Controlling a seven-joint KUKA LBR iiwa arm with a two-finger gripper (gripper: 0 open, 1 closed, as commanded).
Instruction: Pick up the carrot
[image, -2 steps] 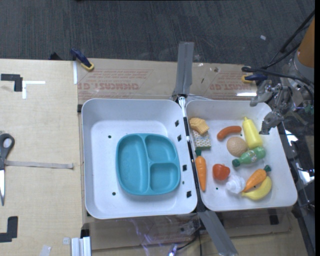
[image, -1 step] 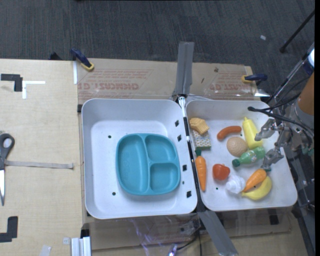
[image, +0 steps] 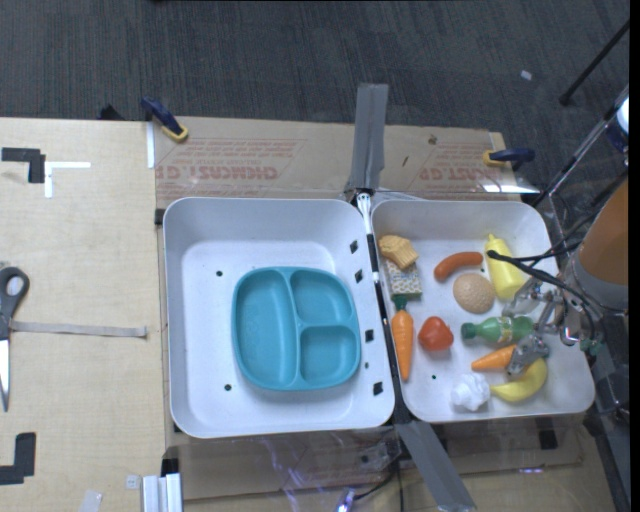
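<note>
A long orange carrot (image: 402, 342) with a green top lies along the left wall of the right bin (image: 440, 225). A shorter orange carrot piece (image: 492, 360) lies near the bin's right side, between a green bottle (image: 492, 328) and a banana (image: 522, 385). My gripper (image: 532, 322) is low at the right end of that bin, with its fingers spread on either side of the green bottle's end. It is just right of the short carrot piece and far from the long carrot. Nothing is lifted.
The right bin also holds a red sausage (image: 458, 264), a tan egg (image: 473, 293), a red tomato (image: 435, 334), a yellow fruit (image: 503, 265), a white lump (image: 470, 394) and bread pieces (image: 397, 250). A teal divided plate (image: 297, 328) sits in the left bin (image: 190, 300).
</note>
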